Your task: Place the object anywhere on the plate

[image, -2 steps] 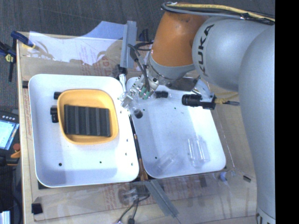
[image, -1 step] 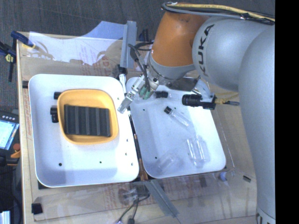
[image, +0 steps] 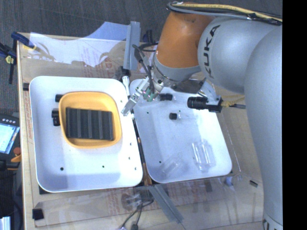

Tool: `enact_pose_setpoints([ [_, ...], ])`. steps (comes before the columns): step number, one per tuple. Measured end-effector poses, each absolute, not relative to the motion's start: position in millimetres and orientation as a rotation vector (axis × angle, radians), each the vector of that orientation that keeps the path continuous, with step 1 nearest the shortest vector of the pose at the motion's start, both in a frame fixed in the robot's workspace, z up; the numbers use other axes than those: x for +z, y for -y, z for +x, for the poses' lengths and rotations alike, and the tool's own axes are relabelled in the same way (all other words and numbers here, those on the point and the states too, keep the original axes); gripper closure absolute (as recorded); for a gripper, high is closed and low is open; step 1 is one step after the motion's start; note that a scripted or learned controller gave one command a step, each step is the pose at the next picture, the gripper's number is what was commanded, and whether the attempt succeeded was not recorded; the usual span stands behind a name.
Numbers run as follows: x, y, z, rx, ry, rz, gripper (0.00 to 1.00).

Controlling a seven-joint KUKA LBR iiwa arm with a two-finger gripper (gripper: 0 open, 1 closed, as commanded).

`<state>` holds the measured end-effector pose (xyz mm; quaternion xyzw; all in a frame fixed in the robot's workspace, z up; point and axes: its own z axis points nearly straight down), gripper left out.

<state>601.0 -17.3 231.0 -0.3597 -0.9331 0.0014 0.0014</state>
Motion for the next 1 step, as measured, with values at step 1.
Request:
enact_pose_setpoints([
  [1, 239.2, 24.4, 602.3, 0.004, 2.914, -1.173, 0.00],
])
